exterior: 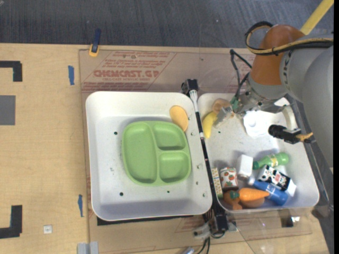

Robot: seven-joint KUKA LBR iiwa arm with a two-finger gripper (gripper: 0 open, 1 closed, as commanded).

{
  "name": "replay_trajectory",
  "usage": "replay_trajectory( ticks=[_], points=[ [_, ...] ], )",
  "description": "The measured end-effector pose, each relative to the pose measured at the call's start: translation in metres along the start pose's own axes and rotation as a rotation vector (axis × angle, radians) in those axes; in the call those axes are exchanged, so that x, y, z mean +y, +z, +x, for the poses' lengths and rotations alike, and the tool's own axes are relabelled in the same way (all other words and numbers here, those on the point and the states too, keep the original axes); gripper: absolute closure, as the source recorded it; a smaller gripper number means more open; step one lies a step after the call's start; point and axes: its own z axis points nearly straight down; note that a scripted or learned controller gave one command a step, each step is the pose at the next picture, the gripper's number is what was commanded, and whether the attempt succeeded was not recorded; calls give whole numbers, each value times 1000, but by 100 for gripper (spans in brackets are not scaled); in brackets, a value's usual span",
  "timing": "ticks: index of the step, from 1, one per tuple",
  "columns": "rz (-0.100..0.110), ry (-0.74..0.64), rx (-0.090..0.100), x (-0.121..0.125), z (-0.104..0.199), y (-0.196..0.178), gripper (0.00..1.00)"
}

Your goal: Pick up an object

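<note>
The arm [296, 62] came in from the right, big grey thing with the orange band, hanging over the far end of the right bin [312, 189]. The left bin [100, 157] sat touching the right bin along their shared edge, and it carried a green divided plate [156, 152] pretty much in its middle. Just off the plate's far right corner lay an orange-yellow oval piece [179, 116], maybe a toy mango or lemon, hard to say.

The gripper [233, 109] was down at the far left corner of the right bin, right next to a yellow banana [207, 125] that rested against the bin's left wall. Something tan and roundish [219, 106] sat right at the gripper's tip, but it was too blurry there to tell whether anything was actually pinched, or what state the gripper was in at all.

Everything else was piled at the near end of the right bin: a blue bottle [271, 193], an orange carrot [251, 196], a green bottle-like thing [273, 160], a black-and-white carton [277, 179], a small white box [244, 166] and a little carton with a red picture [228, 178].
</note>
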Motion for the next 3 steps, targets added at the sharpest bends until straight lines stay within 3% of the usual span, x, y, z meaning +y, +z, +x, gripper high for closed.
replay_trajectory(
  ticks=[1,2,3],
  points=[
    [-17,168,0,-69,-108,-57,0],
    [-18,78,-3,-73,-51,-5,0],
    [-30,394,3,-70,-52,-2,0]
  ],
)
